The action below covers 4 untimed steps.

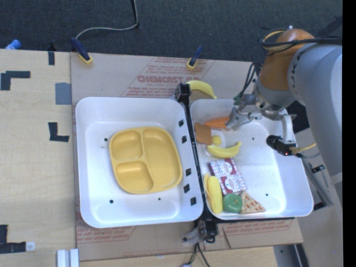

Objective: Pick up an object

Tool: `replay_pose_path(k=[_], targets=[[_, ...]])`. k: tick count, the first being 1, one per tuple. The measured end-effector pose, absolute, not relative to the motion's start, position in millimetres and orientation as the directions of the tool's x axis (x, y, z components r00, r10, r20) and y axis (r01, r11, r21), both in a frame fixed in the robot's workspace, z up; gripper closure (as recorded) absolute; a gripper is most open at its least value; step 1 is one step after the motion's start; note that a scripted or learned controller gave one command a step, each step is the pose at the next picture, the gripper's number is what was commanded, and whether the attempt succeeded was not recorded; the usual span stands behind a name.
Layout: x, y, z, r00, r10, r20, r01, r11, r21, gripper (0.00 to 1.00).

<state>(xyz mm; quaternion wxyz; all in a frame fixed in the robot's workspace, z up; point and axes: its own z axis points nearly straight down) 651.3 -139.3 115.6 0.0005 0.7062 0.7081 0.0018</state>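
Tool point(232, 121) over carrot point(218, 123) — right bin point(289, 196), yellow tray point(146, 159) left

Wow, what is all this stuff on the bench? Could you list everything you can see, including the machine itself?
White shallow plastic bins: 2, white, side by side on the cardboard sheet.
Yellow divided plastic plate: 1, yellow, in the left bin.
Yellow toy banana on the bin rim: 1, yellow, at the far edge between the bins.
Small yellow toy banana: 1, yellow, middle of the right bin.
Orange toy carrot: 1, orange, right bin, beside the gripper.
Red and white printed packet: 1, right bin.
Yellow toy corn cob: 1, yellow, near edge of the right bin.
Green round toy fruit: 1, green, beside the corn.
Toy pizza slice: 1, near edge of the right bin.
Robot gripper: 1, grey, low in the right bin.
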Motion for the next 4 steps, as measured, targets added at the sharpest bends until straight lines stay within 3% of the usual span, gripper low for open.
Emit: replay_pose_path(k=[1,2,3,4], targets=[[651.2,-139.3,115.4,-0.003,1.000,0.002,1.000,0.003,0.003,0.00],[663.4,-100.6,87.7,0.002,1.000,-0.006,1.000,-0.002,-0.001,0.00],[659.4,-102.7,93.7,0.001,1.000,-0.008,1.000,-0.001,-0.018,1.00],[660.4,-101.3,94.1,0.001,1.000,-0.006,1.000,-0.001,-0.014,0.00]])
